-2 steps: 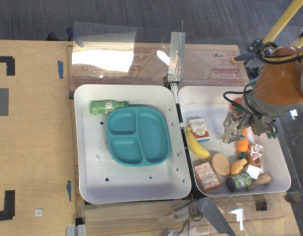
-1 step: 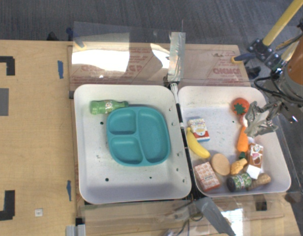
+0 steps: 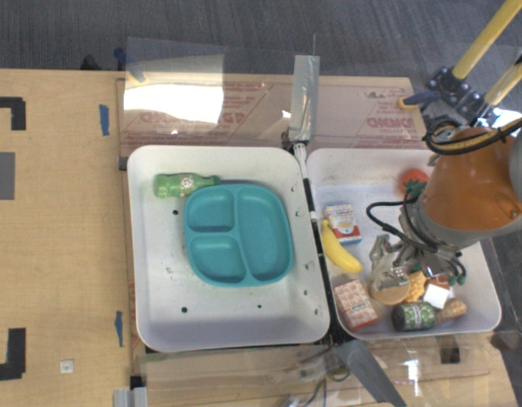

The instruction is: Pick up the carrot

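Nearest the camera, along the front wall of the right bin [image 3: 490, 316], a dark bottle with a green label [image 3: 416, 316] lies on its side. A reddish box [image 3: 356, 303] lies just to its left and a small white cube [image 3: 436, 295] just behind it. Right behind these, the end effector [image 3: 388, 268] hangs low over a tan round piece [image 3: 390, 294]. Whether it is spread or pressed together cannot be told from this angle. An orange shape that looks like the carrot [image 3: 413, 290] lies just beside the tan piece, partly hidden under the metal parts and cables, and nothing shows it being pinched.

Farther back, a banana [image 3: 340, 251] lies along the bin's left wall, with a small white and red carton [image 3: 341, 220] touching its far end. A red item [image 3: 415, 178] sits by the far wall, next to the orange band of the arm [image 3: 473, 189].

The left bin [image 3: 151, 312] holds a teal divided plate [image 3: 239, 234], and a green bottle [image 3: 181, 184] lies on its side near the far left corner.

The brown surface [image 3: 58, 270] carries black and blue tape marks. Beyond the bins lies a clear sheet with red print [image 3: 244, 108], then grey floor [image 3: 244, 15].
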{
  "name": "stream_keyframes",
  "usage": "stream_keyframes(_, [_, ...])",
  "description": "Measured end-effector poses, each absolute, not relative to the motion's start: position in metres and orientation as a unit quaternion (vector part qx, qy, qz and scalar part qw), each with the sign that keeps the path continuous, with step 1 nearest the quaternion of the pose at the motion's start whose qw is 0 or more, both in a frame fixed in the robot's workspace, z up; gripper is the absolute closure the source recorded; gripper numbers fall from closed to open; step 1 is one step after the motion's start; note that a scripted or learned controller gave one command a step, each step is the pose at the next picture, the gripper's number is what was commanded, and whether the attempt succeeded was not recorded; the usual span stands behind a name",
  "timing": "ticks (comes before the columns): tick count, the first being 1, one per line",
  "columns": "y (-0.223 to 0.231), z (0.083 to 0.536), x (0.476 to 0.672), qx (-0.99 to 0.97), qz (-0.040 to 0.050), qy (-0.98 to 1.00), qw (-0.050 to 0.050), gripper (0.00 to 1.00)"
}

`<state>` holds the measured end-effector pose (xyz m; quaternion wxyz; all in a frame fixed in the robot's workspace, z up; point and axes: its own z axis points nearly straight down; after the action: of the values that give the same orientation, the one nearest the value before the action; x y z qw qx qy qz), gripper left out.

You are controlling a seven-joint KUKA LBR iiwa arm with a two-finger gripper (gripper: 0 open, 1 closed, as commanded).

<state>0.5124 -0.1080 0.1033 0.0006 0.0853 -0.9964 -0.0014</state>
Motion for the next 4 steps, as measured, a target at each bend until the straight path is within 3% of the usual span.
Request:
stream_keyframes(1, [-0.149,0.193,0.521,0.167,0.0022,-0.986,-0.006,1.0])
stream_keyframes(2, [-0.219,0.157,0.52,0.08,0.0006,-0.997,-0.002,1.0])
stream_keyframes(3, [-0.205,0.282,0.519,0.101,0.0035,-0.995,-0.009,1.0])
stream_keyframes(4, [-0.223,0.263,0.534,0.298,0.0011,-0.954,-0.004,1.0])
